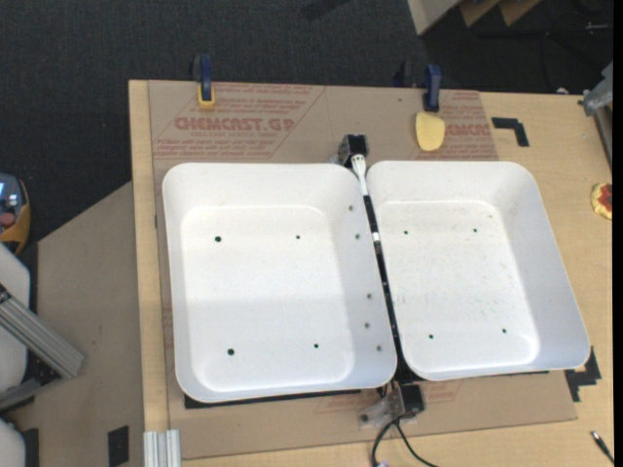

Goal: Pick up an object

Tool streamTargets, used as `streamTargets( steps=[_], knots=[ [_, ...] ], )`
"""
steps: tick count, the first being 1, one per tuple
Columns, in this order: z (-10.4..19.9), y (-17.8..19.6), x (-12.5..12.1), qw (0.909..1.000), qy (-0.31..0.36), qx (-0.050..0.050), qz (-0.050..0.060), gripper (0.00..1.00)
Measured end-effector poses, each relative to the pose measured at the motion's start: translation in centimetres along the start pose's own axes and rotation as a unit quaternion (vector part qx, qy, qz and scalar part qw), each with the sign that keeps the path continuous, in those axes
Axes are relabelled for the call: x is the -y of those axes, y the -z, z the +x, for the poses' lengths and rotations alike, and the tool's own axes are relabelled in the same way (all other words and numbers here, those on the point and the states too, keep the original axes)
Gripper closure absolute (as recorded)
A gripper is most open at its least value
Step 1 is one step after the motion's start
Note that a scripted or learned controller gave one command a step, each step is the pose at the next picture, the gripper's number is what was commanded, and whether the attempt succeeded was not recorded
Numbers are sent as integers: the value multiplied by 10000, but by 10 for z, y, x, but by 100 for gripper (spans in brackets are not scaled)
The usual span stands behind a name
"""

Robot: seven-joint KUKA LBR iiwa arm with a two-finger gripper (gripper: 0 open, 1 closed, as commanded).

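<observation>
Two white bins sit side by side on my bench: left bin [185, 261] and right bin [555, 261], rims touching along a dark centre strip [375, 251], which I judge holds them together. Blue clamps [203, 78] pin the cardboard sheet [146, 163] at the far edge, presumably against sliding. A yellow object [429, 130] lies on the cardboard just beyond the right bin, beside a clamp; I take it as the likeliest pick target. Gripper state: cannot tell from here. Something red-and-yellow [603, 198] is cut off at the right; unidentifiable. Cable hardware [404, 402] at the near edge is hard to make out.
</observation>
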State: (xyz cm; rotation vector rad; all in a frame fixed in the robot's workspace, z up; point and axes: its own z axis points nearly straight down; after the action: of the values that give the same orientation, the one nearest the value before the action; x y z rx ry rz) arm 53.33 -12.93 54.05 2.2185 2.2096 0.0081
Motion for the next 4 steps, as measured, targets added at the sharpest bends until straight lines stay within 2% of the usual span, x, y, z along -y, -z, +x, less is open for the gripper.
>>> streamTargets(
  steps=[1,2,3,4],
  knots=[
    [104,-6,-31,10000,79,-26,31,0],
    [250,-6,-52,9999,97,-36,33,0],
    [353,-74,-56,9999,64,-20,85,0],
    [348,-59,-57,10000,30,-25,43,100]
  ],
)
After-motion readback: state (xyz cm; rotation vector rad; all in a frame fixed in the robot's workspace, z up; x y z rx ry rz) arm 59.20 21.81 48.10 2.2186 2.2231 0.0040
